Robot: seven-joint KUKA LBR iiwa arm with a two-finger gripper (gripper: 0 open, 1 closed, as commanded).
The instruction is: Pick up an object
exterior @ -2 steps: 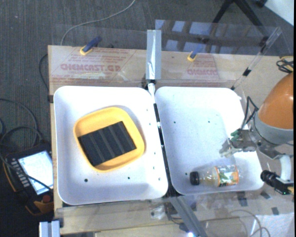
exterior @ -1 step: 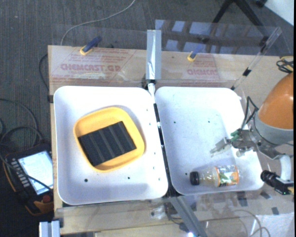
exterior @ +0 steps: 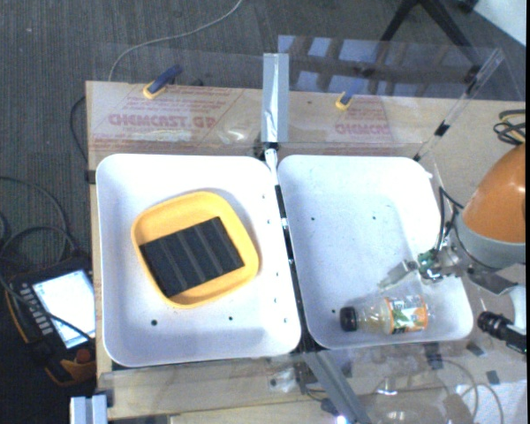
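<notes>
Grey carpet surrounds the surface. Nothing is lifted yet: the bottle lies on its side in the right bin, just below the gripper, whose state cannot be told.

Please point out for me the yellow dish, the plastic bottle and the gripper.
yellow dish (exterior: pixel 152 219): camera view, on its yellow rim at the left.
plastic bottle (exterior: pixel 396 314): camera view, on its labelled body.
gripper (exterior: pixel 424 266): camera view, at its tip above the bottle.
</notes>
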